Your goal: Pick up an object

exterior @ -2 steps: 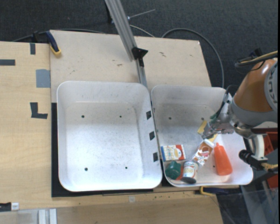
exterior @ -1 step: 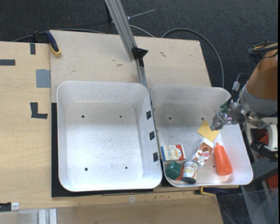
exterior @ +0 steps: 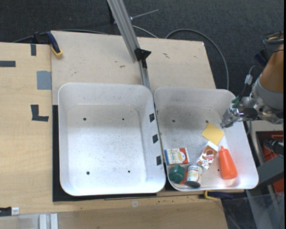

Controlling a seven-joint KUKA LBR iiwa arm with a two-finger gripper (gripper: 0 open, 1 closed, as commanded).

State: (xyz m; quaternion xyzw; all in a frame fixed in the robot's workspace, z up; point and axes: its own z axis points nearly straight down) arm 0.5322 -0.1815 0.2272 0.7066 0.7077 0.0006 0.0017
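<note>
Gripper (exterior: 227,119) of our grey arm is hovering over the right white bin (exterior: 181,101), just above the flat yellow square block (exterior: 213,133); how it is set we cannot tell. Beside the right rim, the orange plastic bottle (exterior: 227,163) is lying lengthwise, neck pointing up the frame. Bare floor is stretching behind the clutter.

a robot lab: a plywood bench (exterior: 105,56) with tape marks, two white bins (exterior: 66,128), loose cables (exterior: 195,32), a metal camera pole (exterior: 126,25).
</note>
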